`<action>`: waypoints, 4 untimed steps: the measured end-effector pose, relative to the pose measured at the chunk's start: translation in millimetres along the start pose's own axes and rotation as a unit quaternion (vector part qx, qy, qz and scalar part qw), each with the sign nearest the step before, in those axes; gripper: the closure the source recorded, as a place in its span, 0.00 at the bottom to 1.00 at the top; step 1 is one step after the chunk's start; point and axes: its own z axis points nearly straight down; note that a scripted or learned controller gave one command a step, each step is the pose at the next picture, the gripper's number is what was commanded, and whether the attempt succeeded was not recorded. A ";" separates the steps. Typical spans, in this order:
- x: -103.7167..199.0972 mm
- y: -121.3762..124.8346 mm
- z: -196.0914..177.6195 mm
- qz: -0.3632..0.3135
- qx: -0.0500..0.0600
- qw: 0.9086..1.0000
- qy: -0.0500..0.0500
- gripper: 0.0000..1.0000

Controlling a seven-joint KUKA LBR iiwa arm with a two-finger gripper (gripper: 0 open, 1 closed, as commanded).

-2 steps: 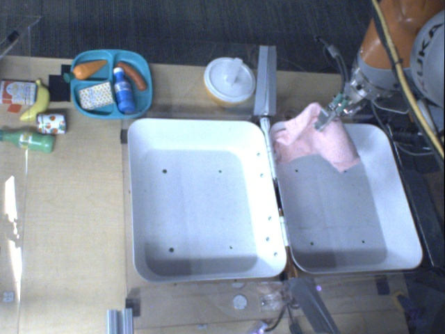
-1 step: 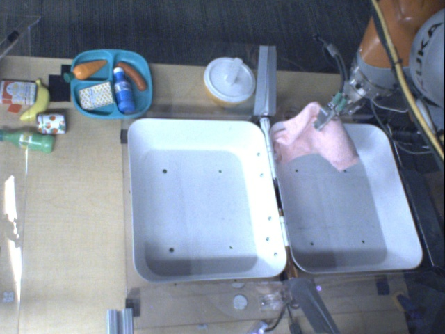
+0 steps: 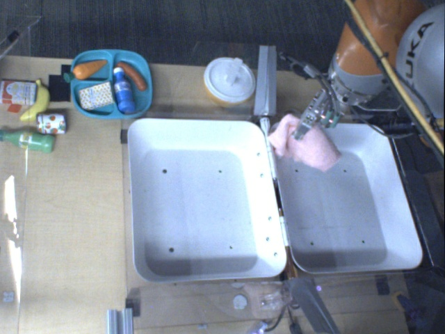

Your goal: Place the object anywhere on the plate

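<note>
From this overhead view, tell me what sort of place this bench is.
Probably a robot manipulation test bench in a lab: two shallow white plastic bins sit side by side, a grey and orange robot arm reaches over a pink cloth, and a blue divided plate of toy food stands nearby.

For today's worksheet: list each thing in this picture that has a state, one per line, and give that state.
pink cloth: crumpled, at the right bin's top-left corner
gripper: down on the cloth
round tub: lid on
blue bottle: lying in the divided tray
green bottle: lying on its side
</note>
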 end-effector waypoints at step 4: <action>130.6 77.1 10.8 -0.286 -0.001 0.958 0.001 0.00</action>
